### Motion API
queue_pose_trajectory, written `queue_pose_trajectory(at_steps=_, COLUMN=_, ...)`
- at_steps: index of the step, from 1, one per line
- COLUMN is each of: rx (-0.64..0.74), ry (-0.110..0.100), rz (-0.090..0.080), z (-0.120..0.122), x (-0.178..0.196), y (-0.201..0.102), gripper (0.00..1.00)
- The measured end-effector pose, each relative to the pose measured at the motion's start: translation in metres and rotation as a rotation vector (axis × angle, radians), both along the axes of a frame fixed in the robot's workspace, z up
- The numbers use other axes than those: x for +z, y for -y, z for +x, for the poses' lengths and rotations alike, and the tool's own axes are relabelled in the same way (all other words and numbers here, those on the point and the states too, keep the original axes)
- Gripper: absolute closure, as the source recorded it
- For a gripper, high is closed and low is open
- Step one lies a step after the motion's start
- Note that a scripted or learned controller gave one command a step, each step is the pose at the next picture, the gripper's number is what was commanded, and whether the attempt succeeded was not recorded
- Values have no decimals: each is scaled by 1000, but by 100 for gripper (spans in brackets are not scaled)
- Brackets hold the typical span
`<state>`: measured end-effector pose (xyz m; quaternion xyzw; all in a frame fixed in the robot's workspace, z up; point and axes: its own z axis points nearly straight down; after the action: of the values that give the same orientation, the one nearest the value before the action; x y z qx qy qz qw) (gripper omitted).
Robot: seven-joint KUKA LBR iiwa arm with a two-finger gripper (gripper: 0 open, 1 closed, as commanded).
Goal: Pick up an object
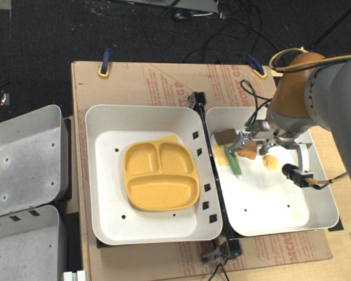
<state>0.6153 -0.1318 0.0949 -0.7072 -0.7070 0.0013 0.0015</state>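
left bin [99, 174]: yellow tray [161, 176]; right bin [316, 215]: tool [250, 144] over orange object [247, 151], green stick [232, 159]

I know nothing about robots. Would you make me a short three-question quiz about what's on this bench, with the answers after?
1. True or false: the yellow divided tray lies in the left bin.
2. Which bin is the gripper over?
A. the left bin
B. the right bin
3. Fill in: the long thin object lying beside the divider between the bins is coloured ____.

Key:
1. True.
2. B. The arm reaches in from the right and its gripper sits among the small items there, by an orange piece.
3. Green: the green stick.
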Motion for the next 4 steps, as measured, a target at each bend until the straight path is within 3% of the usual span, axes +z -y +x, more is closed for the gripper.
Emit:
queue_pose_trajectory(at_steps=1, rx=0, ry=6, rz=-1, z=2, x=14, y=0, gripper=100)
queue_pose_trajectory(at_steps=3, rx=4, ry=12, rz=-2, z=7, x=140, y=-6, gripper=100)
queue_pose_trajectory(at_steps=4, rx=2, ry=3, rz=-1, z=8, x=114, y=-6, gripper=100)
